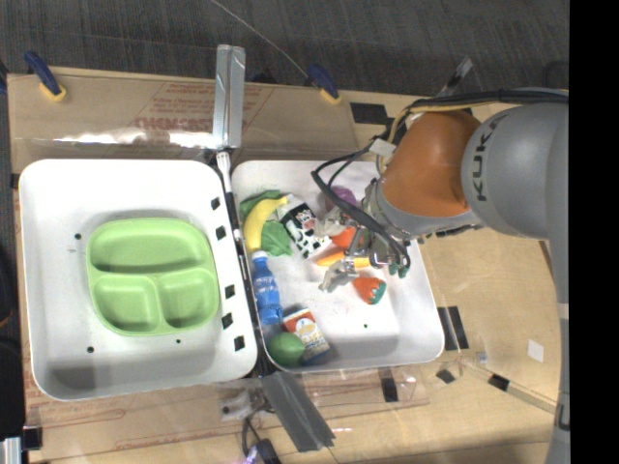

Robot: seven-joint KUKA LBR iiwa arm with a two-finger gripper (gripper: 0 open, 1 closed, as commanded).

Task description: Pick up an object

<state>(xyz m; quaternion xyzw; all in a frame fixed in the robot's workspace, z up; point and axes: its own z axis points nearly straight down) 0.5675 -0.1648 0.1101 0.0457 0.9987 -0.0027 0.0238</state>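
The right bin (416, 322) holds a heap of small items. A yellow banana (255, 223) lies beside a green leafy piece (278, 238) and a black-and-white toy (304, 230). A blue bottle (266, 296) lies along the left wall, with a green ball (283, 348) and a small printed box (309, 332) at the front. A purple item (343, 198) peeks out by the wrist. My gripper (339, 275) is low in the bin's middle, among an orange piece (332, 255) and a red-orange toy (368, 289). The wrist hides what lies beneath it.
The left bin (48, 259) contains a green three-part tray (150, 276). A metal divider bar (229, 95) stands between the bins at the back. The arm's orange band (430, 167) hangs over the right bin's far right corner, with cables (334, 172) looping beside it.
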